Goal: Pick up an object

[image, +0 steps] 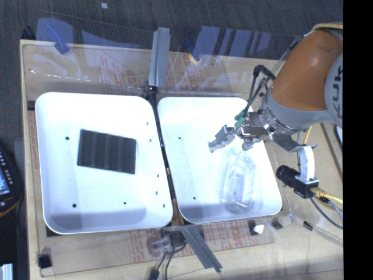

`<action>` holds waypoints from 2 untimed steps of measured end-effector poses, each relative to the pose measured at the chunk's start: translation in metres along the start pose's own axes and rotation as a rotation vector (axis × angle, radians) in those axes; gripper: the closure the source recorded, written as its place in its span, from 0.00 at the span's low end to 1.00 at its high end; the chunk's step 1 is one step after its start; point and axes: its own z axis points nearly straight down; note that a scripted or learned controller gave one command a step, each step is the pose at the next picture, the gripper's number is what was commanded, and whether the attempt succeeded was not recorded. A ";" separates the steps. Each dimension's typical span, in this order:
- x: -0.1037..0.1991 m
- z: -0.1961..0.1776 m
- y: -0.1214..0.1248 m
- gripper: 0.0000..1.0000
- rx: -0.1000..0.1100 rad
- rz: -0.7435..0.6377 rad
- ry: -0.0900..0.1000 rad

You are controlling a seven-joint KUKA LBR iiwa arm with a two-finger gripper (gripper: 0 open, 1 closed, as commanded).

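The gripper [231, 139] was seen spread open and unladen above the right bin [192, 156], poised just beside the clear bottle [239, 182], presumably lined up for a grab.

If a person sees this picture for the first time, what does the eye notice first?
The dark ribbed slab lying flat in the left bin stands out most. Next comes the arm's orange band at the right, with the tool above the right bin, where a clear plastic bottle lies.

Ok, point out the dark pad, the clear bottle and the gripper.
dark pad [107, 151], camera view, middle of its top face
clear bottle [239, 182], camera view, on its body
gripper [233, 142], camera view, between its fingertips
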 end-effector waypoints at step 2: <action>-0.033 0.009 -0.027 0.00 0.006 0.771 0.001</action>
